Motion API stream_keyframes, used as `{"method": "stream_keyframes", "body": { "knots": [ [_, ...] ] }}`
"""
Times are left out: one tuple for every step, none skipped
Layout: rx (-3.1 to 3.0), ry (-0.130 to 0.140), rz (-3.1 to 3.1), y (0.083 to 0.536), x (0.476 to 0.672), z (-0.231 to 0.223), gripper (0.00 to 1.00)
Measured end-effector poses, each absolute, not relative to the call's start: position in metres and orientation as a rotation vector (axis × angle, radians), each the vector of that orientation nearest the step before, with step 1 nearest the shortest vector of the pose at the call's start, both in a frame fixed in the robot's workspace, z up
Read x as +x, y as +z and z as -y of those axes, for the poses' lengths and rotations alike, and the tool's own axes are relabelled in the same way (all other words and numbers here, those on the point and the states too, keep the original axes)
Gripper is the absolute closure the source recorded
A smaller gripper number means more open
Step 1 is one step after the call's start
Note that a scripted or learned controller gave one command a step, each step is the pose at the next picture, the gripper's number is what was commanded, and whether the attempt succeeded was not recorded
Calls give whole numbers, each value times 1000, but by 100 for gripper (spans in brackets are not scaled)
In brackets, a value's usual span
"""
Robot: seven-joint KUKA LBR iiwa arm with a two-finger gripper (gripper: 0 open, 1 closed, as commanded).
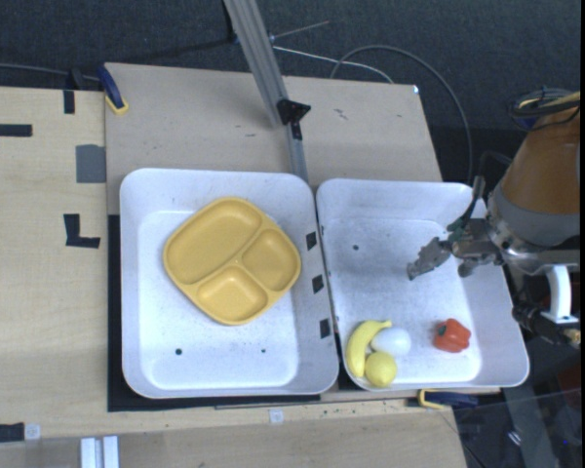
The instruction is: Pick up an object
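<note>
Robot arm reaching over the right bin (487, 359), its gripper (431, 258) above bare bin floor with nothing between the fingers.

The grey arm (536, 198) with its orange band enters from the right edge and stretches leftward and slightly down; whether the gripper's fingers are spread or closed cannot be told; below it, towards the bin's near wall, a banana (363, 339) curves with its long axis running from upper right to lower left, tip towards the gripper; touching it lie a white egg-like object (394, 341) and a lemon (380, 368); a red pepper (451, 335) sits below the gripper, apart from the others; far to the gripper's left, a yellow divided plate (232, 259) rests in the left bin (141, 359).
</note>
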State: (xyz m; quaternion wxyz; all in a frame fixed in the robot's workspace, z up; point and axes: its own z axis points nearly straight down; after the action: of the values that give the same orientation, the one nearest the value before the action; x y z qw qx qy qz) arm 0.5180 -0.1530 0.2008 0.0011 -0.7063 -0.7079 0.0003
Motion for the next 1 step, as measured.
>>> {"method": "stream_keyframes", "body": {
  "knots": [
    [-2218,1,2222,201,518,153,0]
  ]
}}
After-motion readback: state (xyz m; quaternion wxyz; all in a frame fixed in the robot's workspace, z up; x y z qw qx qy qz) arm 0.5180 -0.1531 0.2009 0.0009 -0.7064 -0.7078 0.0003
